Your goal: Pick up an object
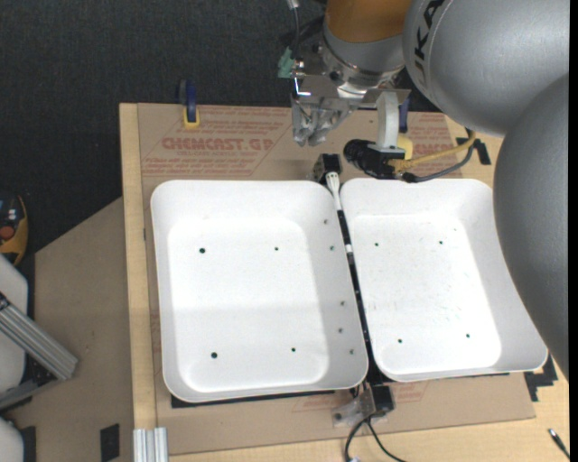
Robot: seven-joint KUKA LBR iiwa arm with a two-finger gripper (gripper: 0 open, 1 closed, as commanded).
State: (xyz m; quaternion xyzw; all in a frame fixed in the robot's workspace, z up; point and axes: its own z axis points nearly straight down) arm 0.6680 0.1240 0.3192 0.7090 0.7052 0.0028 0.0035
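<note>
In the camera view, the gripper (312, 133) hangs over the brown board (226, 144) that carries the bins. It sits just beyond their far rims, roughly in line with the gap between them. It looks blurred, so I cannot tell whether it is released or clenched. Above it is the orange band (366, 18), and the grey arm (506, 90) sweeps in large from the right, covering the far right corner.

The left-hand bin (244, 298) and the right-hand bin (433, 289) lie side by side with their inner rims touching along a black strip (348, 257). Each white floor bears four small dark dots. The right-hand bin's near corner reaches past the board's edge.

A blue and yellow clamp (190, 104) grips the board's far edge, well to the left of the gripper. The board's red print reads "CHEMCAST". A metal rail (36, 338) lies at the lower left, off the board.
</note>
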